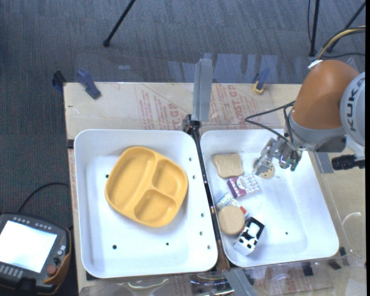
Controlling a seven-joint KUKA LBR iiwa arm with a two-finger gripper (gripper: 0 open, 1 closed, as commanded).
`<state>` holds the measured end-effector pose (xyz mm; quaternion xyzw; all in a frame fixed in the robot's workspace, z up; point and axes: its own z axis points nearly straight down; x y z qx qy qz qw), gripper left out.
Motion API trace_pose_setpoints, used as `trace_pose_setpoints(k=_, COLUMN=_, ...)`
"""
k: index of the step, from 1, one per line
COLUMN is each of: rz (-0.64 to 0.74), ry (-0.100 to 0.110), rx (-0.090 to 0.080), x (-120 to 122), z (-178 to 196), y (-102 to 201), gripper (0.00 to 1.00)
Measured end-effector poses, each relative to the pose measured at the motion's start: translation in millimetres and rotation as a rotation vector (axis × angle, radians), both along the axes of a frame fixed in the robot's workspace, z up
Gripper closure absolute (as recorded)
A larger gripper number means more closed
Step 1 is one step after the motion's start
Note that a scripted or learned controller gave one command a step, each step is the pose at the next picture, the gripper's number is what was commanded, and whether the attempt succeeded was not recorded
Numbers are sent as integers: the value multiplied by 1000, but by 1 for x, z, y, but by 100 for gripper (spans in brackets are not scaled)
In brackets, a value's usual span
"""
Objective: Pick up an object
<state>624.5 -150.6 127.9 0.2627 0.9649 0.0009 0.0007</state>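
My gripper hangs over the upper middle of the right bin, reaching in from the right. A small round tan piece shows just under its tip, and I cannot tell whether it is held or lying on the bin floor. To the left lies a tan toast slice. A purple packet lies just below the gripper. Further toward the front are a small blue and white packet, a round tan bun and a black and white carton.
The left bin holds a yellow divided plate. A ridge between the bins separates them. The arm's grey and orange body overhangs the right bin's back right corner. A teach pendant sits at the lower left.
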Motion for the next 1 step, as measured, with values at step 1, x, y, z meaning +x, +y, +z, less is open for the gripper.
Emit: trace_pose_setpoints(k=1, rz=-2, ry=1, rx=1, x=0, z=-1, y=-1, gripper=0)
